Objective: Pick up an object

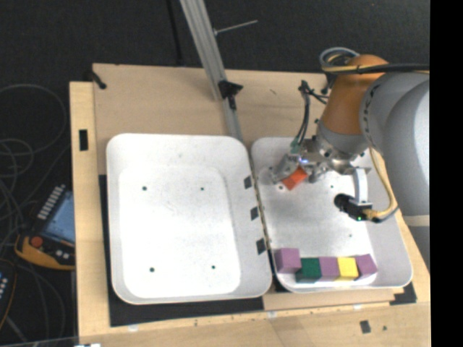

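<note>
- The grey arm (394,132) with its orange band (347,100) reaches in from the right over the right bin (329,223).
- Its gripper (289,176) hangs over the upper left part of that bin, near the bin's left wall.
- An orange block (293,181) sits between the fingers (278,172), which pinch it; whether it is lifted off the bin floor cannot be told.
- Along the near edge of the right bin lies a row of blocks: a purple block (288,259), a green block (309,269), another purple one (329,267), a yellow block (348,267) and a third purple one (365,264), each touching its neighbour.
- The left bin (181,215) sits just beside the right one on the desk (145,92).
- A slanted metal pole (210,53) rises behind the bins.
</note>
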Robot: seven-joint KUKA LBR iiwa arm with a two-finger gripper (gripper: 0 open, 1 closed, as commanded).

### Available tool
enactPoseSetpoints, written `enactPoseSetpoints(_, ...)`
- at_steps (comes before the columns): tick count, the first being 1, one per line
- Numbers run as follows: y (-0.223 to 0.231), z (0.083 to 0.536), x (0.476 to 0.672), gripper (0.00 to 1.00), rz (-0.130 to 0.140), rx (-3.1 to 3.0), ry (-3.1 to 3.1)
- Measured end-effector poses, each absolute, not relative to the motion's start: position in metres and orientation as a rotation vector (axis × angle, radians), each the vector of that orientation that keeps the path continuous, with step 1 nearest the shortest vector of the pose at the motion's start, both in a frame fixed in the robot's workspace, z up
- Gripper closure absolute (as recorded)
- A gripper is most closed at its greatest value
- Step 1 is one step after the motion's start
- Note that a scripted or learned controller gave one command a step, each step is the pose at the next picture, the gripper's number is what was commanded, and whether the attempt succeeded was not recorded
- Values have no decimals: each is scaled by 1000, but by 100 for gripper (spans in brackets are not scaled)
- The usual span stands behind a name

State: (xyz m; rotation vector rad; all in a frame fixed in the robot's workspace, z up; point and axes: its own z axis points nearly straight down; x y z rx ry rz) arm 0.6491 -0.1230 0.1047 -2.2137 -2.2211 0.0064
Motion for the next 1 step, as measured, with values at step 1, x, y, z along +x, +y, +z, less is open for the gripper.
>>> enactPoseSetpoints(1, -126, 121, 652, 100, -3, -2224, -2223)
